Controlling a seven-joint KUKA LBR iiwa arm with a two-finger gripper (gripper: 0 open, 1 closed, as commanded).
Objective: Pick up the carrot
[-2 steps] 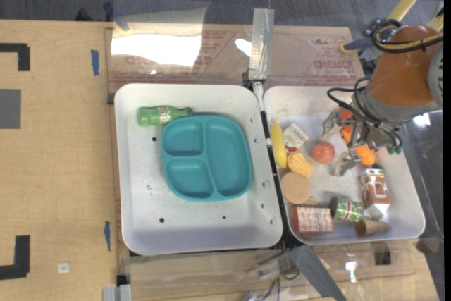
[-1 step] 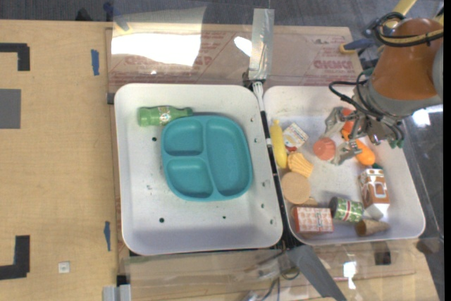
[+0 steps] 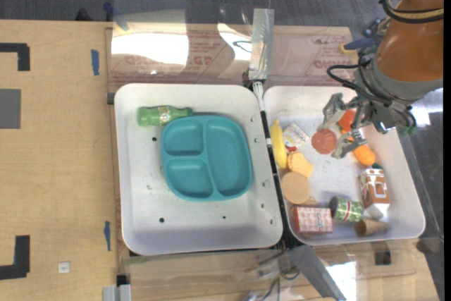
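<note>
While the carrot [image 3: 356, 146] lies in the right bin [image 3: 416, 211], the gripper [image 3: 343, 125] is seen spread open over it.

The carrot is laid slantwise, its long axis running from upper left, partly hidden under the gripper, down to a blunt orange end at lower right; which end is the tip cannot be told. A red tomato [image 3: 324, 142] is set just beside it on the left, a small carton [image 3: 373, 187] just below. The bin's right wall is near; bare floor is left between tomato and carton. A teal plate [image 3: 206, 156] is held in the left bin [image 3: 134, 173].
</note>
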